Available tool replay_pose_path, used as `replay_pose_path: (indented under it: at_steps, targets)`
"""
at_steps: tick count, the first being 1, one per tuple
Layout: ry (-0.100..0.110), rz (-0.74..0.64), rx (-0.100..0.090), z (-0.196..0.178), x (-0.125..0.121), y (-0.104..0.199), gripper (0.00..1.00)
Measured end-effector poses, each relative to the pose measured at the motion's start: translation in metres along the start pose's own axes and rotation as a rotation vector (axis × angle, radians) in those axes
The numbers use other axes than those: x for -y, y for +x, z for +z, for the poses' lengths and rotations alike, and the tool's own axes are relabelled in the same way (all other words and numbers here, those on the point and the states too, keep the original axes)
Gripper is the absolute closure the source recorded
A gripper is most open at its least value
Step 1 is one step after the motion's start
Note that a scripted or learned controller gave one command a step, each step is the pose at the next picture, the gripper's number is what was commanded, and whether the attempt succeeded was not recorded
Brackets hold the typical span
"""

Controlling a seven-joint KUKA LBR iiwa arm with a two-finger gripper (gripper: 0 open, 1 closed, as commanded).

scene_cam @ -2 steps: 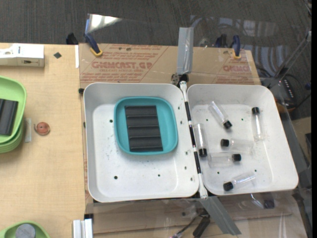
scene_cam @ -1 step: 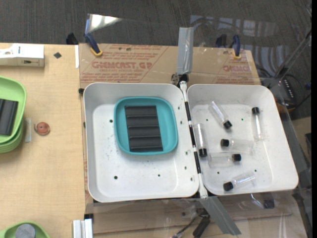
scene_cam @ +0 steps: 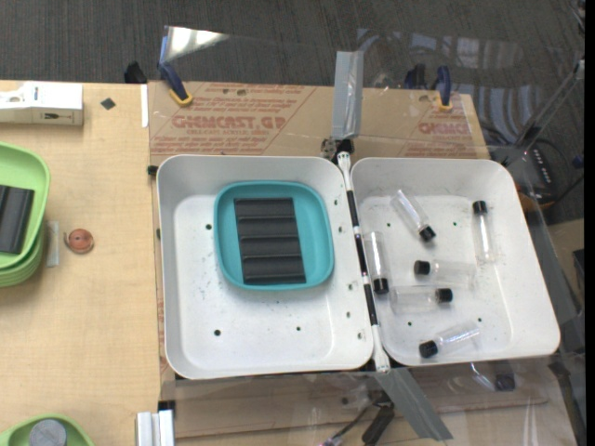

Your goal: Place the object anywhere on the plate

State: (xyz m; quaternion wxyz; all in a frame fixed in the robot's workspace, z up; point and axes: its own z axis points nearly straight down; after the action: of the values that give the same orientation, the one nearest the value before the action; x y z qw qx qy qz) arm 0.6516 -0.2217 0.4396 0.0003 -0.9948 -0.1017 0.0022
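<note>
A teal plate (scene_cam: 228,249) with a dark ridged insert (scene_cam: 271,241) lies in the left white bin (scene_cam: 186,323). The right white bin (scene_cam: 521,333) holds several clear tubes with black caps: one (scene_cam: 412,216) near the top middle, one (scene_cam: 482,229) at the right, one (scene_cam: 376,263) along the left wall, one (scene_cam: 420,296) in the middle, and one (scene_cam: 449,340) near the front. A loose black cap (scene_cam: 421,268) sits among them.
Cardboard (scene_cam: 279,119) lies behind the bins, held by clamps. A green tray (scene_cam: 28,179) stands at the far left on the wooden bench, with a small round orange piece (scene_cam: 80,241) beside it. A white box (scene_cam: 42,103) lies at the back left.
</note>
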Motion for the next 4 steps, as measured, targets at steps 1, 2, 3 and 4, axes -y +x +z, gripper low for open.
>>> replay_pose_path:
  at_steps: [1, 2, 3, 4]
  targets:
    - [0.000, 0.000, -0.001, -0.0003, -0.0001, 0.0004, 0.00]
    - [0.000, -0.001, -0.001, -0.0006, -0.0001, 0.0014, 0.00]
    - [0.000, -0.001, -0.002, -0.0009, -0.0001, 0.0022, 0.00]
    - [0.002, 0.003, 0.001, 0.0001, 0.0001, -0.0011, 0.00]
